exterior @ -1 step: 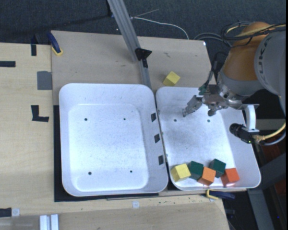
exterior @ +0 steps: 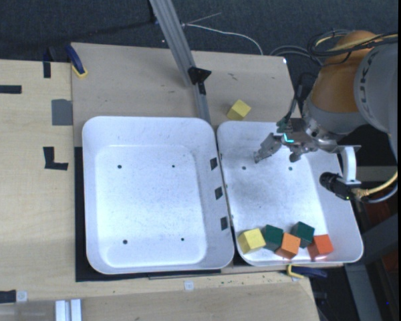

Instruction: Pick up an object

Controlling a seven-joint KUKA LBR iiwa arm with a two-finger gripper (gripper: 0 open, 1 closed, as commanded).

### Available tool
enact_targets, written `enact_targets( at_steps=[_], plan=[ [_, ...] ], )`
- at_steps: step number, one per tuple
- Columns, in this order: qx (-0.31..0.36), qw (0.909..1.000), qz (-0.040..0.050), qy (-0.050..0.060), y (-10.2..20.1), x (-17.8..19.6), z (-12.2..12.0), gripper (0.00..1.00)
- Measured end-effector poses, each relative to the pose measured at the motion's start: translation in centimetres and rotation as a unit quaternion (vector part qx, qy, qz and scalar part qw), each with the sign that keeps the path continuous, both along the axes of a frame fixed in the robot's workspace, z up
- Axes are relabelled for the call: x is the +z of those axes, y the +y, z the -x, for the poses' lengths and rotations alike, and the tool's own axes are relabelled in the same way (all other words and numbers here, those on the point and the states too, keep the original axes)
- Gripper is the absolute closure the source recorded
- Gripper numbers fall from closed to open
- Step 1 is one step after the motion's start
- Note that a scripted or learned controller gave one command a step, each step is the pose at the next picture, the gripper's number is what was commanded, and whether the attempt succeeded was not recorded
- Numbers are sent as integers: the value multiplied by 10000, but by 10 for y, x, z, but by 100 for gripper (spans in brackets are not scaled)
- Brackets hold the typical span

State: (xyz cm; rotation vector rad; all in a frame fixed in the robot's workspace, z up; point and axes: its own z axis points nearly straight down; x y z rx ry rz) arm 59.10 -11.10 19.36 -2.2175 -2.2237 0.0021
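— Five blocks huddle at the near end of the right bin [exterior: 334, 199]: a yellow block [exterior: 252, 239], a dark green block [exterior: 273, 235], an orange block [exterior: 290, 245], a second green block [exterior: 303, 231] and a red block [exterior: 320, 245], pressed close together. Which should the arm go for?

— The yellow block, I'd say — it sits at the left end of the cluster with open bin floor on its left side, so one finger has room to drop in there. The middle ones are hemmed in by neighbours.

— And the claw [exterior: 279, 150]?

— It hovers over the far half of the right bin, well apart from the cluster, its two fingers spread and nothing between them. It needs to travel toward the near end, line up so the fingers straddle the block across its free faces, then descend straight.

— What could spoil it?

— A finger landing on the dark green block beside it, or the bin's near wall crowding the approach. A sixth block, a yellow cube [exterior: 239, 109], lies on the surface beyond the bins — standing alone, though outside the bin.

— The left bin [exterior: 147, 192]?

— No part in this step.
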Motion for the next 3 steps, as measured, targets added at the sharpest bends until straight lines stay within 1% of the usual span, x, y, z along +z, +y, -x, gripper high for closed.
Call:
enact_targets(
  at_steps=[2, 3],
  plan=[
    [-1, 10000, 0, -2, 0, 0, 0, 0],
    [5, 10000, 1, 12, 3, -107, -75, 0]
  ],
)
